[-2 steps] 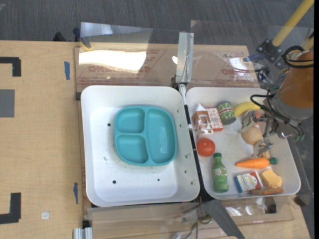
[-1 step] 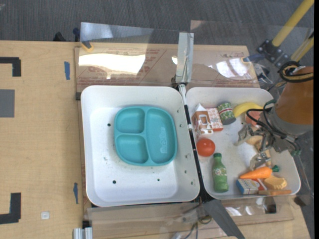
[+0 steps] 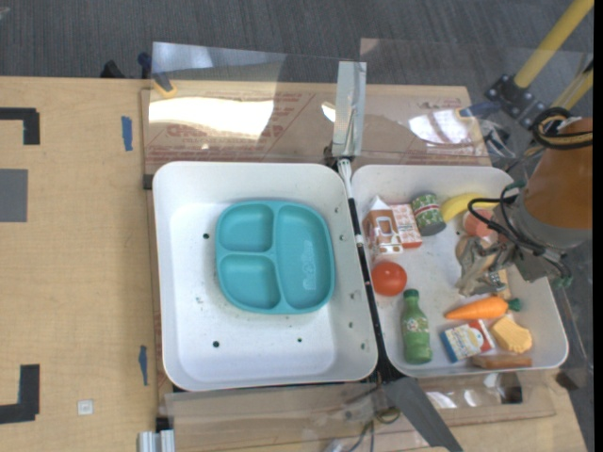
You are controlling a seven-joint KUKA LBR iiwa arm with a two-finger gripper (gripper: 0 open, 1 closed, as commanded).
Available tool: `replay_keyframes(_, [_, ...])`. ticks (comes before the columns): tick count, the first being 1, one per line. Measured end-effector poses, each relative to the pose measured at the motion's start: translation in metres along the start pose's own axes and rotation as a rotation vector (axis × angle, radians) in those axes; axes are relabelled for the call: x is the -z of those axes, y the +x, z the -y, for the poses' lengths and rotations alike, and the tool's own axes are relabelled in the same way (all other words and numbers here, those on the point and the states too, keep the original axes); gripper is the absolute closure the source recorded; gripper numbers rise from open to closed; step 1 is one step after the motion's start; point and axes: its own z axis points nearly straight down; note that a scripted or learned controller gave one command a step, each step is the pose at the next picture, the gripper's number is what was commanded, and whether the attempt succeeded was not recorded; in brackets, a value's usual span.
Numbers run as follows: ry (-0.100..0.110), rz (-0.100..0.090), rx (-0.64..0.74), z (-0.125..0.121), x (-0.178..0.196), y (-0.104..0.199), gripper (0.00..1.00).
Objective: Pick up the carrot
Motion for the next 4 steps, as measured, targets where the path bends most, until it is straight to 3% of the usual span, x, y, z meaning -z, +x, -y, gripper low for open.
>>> replay_keyframes(1, [-0.002,-0.01,0.052,-0.012,0.113,0.012,1.0])
replay_keyframes(3, [0.0,0.001,0.052,-0.013,0.132,0.008,1.0])
replay_keyframes(4, [-0.005,-0.013,0.09,-0.013,-0.004,0.026,1.0])
